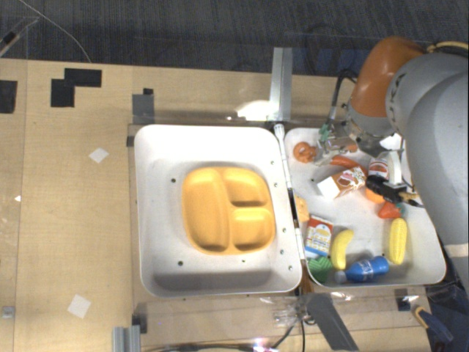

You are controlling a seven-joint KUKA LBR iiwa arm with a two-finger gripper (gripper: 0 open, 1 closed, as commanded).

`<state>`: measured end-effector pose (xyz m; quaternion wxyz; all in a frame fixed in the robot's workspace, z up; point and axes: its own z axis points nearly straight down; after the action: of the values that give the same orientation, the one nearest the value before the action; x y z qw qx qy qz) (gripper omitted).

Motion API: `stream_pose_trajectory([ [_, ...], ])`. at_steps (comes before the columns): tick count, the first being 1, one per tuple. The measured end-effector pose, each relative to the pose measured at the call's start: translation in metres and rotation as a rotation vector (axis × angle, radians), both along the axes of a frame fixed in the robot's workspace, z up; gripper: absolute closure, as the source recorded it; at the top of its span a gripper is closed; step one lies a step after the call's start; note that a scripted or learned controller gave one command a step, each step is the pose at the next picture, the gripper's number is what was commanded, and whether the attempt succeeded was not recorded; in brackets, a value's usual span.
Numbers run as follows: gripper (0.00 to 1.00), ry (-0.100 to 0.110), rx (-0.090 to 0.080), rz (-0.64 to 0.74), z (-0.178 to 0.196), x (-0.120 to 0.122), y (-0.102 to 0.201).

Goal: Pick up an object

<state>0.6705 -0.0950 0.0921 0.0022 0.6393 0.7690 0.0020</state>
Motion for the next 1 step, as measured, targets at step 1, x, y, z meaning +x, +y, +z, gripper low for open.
stream_pose_trajectory([
  [1, 1.0, -0.004, -0.003, 0.209, -0.0028, -0.02, -0.012],
])
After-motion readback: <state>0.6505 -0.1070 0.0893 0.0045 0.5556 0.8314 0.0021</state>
